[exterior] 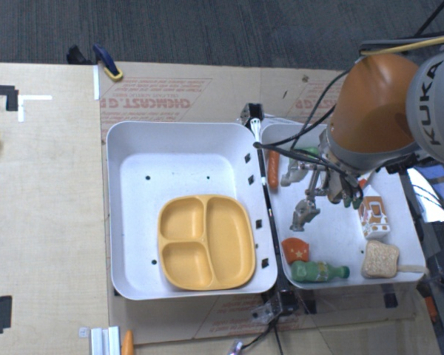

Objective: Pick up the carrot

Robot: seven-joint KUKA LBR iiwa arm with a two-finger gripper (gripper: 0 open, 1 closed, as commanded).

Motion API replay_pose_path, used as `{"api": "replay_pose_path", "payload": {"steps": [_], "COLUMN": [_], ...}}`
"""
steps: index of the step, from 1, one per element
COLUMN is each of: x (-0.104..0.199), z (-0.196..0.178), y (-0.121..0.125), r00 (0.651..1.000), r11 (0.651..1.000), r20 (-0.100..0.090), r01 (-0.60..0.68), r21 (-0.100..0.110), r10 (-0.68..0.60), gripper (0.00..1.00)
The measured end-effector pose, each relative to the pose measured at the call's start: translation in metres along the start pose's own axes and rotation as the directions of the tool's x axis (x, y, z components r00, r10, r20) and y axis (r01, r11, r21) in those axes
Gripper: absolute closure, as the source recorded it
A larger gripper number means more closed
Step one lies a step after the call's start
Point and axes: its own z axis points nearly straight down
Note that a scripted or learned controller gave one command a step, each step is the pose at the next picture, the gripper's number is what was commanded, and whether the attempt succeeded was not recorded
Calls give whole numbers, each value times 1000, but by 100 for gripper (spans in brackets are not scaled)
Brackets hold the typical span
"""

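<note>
The carrot (272, 169) is a thin orange stick lying along the left wall of the right bin (407, 220), near its far corner. My gripper (298, 194) hangs over the middle of that bin, just right of the carrot and a little nearer the front. Its two metal fingers (305, 213) stand apart, open, with nothing between them. The arm's orange band (374, 98) hides the bin's far right part.
In the right bin lie a red fruit (295, 249), a green bottle (320, 272), a slice of toast (380, 259) and a small printed carton (373, 217). The left bin (133, 198) holds a yellow divided plate (206, 241).
</note>
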Motion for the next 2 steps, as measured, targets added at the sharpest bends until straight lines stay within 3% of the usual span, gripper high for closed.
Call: {"api": "replay_pose_path", "payload": {"steps": [1,2], "x": [41,68], "z": [0,99], "y": [63,129], "r00": [996,972], "r11": [996,972], "r20": [-1,2], "r01": [-92,-237], "r21": [1,1], "r10": [92,237], "gripper": [0,0]}}
